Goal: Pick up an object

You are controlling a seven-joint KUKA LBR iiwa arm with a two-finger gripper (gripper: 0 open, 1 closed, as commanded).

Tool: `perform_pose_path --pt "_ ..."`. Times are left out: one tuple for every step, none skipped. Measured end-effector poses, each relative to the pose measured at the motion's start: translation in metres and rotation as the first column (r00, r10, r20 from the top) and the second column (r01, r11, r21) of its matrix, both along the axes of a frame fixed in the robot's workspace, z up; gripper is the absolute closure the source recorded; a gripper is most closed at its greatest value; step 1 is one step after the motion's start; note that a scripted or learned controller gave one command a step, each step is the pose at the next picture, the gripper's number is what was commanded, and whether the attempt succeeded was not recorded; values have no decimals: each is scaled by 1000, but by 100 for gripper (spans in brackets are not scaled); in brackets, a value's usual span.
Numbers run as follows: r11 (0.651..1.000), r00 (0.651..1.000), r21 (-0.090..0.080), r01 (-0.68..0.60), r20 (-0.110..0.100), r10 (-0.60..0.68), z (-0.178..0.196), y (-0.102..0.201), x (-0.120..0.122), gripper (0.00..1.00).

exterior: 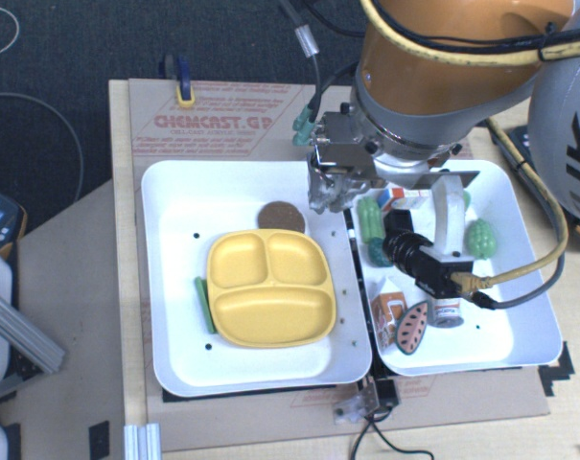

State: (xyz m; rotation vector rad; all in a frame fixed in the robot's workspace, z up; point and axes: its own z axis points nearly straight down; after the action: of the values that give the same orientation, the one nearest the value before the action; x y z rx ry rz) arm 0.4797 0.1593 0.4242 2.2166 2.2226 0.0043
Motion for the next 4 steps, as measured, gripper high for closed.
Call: perform_pose_path --pt "1000 1000 -4 5 -15 -5 -84 -12 -2 100" --pt "1000 1000 3 9 15 -9 57 -71 1 100" --pt "1000 1000 0 2 -4 -2 48 -67 0 0" --pt "1000 1000 0 2 1 -2 59 -66 0 100"
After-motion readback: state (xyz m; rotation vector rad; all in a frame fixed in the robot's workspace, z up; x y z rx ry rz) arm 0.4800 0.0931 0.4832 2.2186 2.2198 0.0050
